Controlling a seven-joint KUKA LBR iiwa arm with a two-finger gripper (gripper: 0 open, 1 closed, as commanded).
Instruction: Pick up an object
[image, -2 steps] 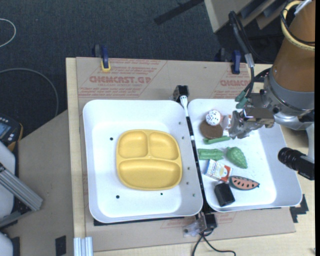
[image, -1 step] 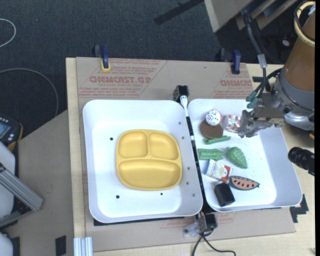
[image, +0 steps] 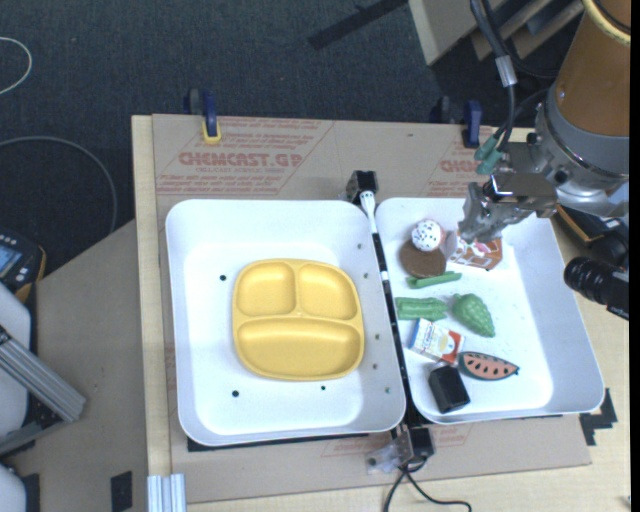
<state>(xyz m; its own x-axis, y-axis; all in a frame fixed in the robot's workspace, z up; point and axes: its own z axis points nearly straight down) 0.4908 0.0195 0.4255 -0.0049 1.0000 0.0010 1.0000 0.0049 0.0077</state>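
Observation:
My gripper (image: 480, 232) hangs over the back of the right bin (image: 570, 330), directly above a small red and white packet (image: 483, 256). Just left of it lie a white dotted ball (image: 427, 235) and a brown round piece (image: 424, 261). Further forward in the same bin are a green bean pod (image: 434, 281), a green block (image: 420, 308), a green leafy piece (image: 474, 313), a small white and red carton (image: 437, 343), a watermelon slice (image: 487, 366) and a black block (image: 449, 388). Nothing shows between the fingers.
The left bin (image: 200, 260) holds a yellow divided plate (image: 297, 319). A black bar (image: 378, 260) runs along the seam between the bins. Blue clamps (image: 208, 108) sit at the bench's back edge. The arm's grey and orange body (image: 590, 100) fills the upper right.

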